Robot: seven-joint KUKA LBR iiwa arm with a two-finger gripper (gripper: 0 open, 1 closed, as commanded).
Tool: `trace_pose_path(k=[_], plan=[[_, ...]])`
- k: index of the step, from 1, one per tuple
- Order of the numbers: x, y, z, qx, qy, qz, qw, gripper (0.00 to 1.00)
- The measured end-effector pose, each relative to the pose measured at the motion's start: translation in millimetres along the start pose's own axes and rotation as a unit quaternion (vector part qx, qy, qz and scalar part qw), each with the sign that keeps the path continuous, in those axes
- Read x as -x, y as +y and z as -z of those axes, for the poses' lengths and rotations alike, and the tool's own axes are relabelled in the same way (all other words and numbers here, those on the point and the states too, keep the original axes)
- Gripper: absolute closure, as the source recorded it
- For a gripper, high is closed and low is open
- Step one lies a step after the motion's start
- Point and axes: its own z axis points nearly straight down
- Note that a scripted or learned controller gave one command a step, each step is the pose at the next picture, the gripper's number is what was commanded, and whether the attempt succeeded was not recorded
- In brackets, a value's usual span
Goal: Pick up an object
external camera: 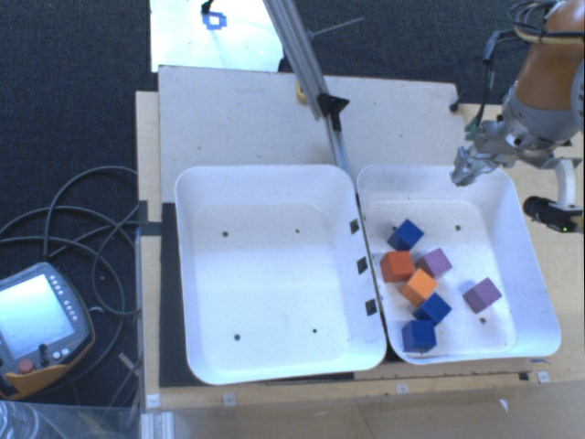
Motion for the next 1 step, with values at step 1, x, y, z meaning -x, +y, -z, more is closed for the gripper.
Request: trace_pose_path(k=[1], plan=[[-50.5,0.9,10.0,-0.002,0.001,0.003,1.0000,1.00]])
